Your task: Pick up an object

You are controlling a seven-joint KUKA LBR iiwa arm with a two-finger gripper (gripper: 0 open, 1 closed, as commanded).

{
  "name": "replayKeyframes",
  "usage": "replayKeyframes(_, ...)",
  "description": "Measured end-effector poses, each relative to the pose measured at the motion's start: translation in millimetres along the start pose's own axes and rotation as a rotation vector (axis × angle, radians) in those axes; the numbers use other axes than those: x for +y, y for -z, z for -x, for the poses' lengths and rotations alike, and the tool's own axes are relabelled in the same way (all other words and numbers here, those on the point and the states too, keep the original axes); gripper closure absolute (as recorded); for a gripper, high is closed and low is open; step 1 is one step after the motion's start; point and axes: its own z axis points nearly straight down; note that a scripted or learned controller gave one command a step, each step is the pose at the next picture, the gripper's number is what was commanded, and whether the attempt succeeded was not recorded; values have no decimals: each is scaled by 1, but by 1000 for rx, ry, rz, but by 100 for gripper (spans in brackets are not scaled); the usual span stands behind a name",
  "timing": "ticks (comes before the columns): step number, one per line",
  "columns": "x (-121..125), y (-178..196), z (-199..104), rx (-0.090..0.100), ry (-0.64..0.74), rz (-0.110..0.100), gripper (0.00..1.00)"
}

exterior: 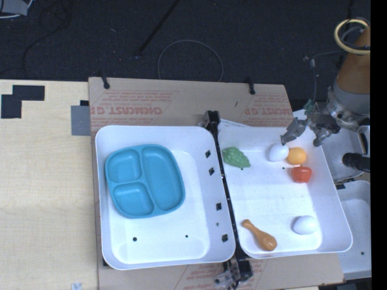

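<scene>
The right bin (260,192) holds a green leafy piece (236,157), a white egg-like ball (278,153), an orange ball (297,156), a red piece (302,174), another white egg (305,225) and a tan drumstick shape (260,235). My gripper (307,133) hangs at the bin's far right corner, just above the white ball and the orange ball. Its two fingers are spread apart, with nothing between them.
The left bin (199,234) carries a blue divided plate (144,180). A black hinge strip (219,180) runs between the bins. Cardboard (181,104) lies under both. Cables cross the dark floor behind.
</scene>
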Motion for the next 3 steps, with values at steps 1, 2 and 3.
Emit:
replayKeyframes(1,3,8,0,-3,2,13,0)
replayKeyframes(2,10,-39,-5,-2,6,8,0)
replayKeyframes(3,14,-84,-11,-2,6,9,0)
